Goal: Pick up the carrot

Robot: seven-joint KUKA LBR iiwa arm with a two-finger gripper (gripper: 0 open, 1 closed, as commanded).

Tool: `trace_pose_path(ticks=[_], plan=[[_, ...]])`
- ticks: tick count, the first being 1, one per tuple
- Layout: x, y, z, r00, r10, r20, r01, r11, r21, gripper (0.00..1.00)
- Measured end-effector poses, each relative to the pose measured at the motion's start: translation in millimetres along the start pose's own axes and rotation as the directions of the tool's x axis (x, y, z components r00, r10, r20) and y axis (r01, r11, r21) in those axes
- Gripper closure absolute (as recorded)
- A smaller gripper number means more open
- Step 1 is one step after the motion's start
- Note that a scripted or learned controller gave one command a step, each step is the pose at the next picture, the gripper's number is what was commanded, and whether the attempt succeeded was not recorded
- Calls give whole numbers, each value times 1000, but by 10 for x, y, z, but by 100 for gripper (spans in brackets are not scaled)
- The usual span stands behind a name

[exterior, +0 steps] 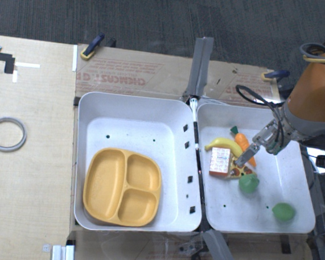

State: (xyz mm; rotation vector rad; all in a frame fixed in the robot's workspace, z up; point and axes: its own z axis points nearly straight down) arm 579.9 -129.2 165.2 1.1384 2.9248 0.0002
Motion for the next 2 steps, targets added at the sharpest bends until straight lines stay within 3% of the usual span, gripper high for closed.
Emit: trace_pose_path(ticks=[1, 2], plan=[[-257, 184, 732, 1000, -25, -1, 25, 1000, 1, 0], [-280, 188, 614, 1000, -22, 5, 22, 1000, -4, 100]])
